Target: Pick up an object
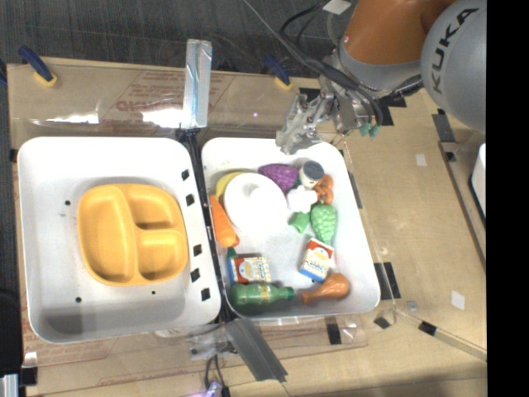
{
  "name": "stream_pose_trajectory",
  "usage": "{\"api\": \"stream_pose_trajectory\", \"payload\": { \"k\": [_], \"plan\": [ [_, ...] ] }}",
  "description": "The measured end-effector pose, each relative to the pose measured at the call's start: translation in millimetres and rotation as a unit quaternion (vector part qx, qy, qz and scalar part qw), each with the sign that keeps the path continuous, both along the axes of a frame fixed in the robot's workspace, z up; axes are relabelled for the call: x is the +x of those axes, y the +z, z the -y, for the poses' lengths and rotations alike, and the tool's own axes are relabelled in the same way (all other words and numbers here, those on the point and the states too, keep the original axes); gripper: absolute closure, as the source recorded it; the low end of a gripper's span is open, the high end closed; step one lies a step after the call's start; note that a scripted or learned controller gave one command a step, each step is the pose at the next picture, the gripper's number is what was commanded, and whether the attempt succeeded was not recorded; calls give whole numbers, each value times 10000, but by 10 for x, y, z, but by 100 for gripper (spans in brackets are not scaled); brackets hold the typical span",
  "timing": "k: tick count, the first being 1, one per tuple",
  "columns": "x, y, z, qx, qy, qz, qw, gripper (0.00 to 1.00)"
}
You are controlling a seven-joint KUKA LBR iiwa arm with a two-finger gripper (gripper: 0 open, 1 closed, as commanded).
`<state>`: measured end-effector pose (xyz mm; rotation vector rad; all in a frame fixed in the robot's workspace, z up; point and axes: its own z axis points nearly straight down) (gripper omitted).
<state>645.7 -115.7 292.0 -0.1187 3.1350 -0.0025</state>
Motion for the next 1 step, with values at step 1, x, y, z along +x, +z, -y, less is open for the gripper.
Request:
{"api": "stream_pose_trajectory", "payload": {
  "k": [1],
  "plan": [
    [-634,-371,-6,3,315,-16,9995,100]
  ]
}}
